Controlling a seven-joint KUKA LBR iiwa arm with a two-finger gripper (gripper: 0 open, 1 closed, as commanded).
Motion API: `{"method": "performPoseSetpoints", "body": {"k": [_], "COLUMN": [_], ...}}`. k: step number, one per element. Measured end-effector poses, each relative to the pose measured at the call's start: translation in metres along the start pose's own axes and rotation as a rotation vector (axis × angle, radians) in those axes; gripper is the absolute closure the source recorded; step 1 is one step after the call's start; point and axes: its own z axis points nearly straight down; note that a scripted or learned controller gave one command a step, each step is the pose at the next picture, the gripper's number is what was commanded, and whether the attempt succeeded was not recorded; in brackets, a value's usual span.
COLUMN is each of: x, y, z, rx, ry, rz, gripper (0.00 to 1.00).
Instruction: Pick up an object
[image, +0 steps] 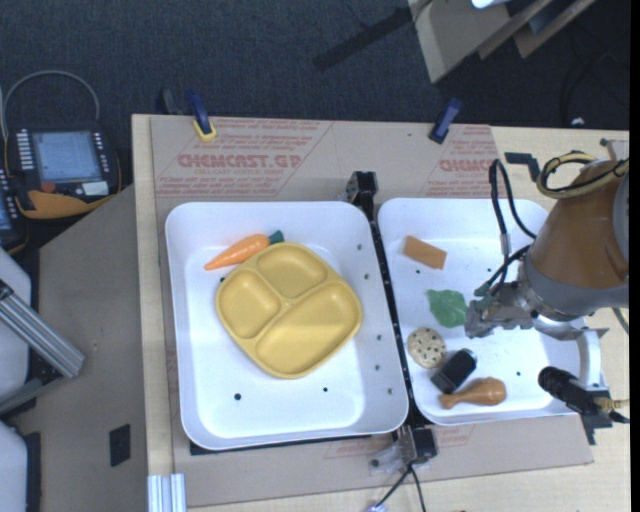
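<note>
Gripper (478, 318) low in right bin (520, 215), just right of green leafy piece (447, 306); its grip state I cannot tell; piece looks light, soft, floppy; best pinched across its thicker middle, not edges.

Two white bins: a left bin (190, 330) and a right bin (520, 400). One yellow divided plate (289, 310), one carrot (236, 251). One orange block (425, 252), one green piece (447, 305), one cookie (426, 347), one black object (454, 370), one drumstick (476, 393).
</note>
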Motion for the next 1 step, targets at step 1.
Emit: {"method": "performPoseSetpoints", "body": {"k": [1], "x": [0.0037], "y": [0.0095], "z": [-0.0475], "rx": [-0.002], "ry": [0.0], "rz": [-0.002], "gripper": [1.0]}}
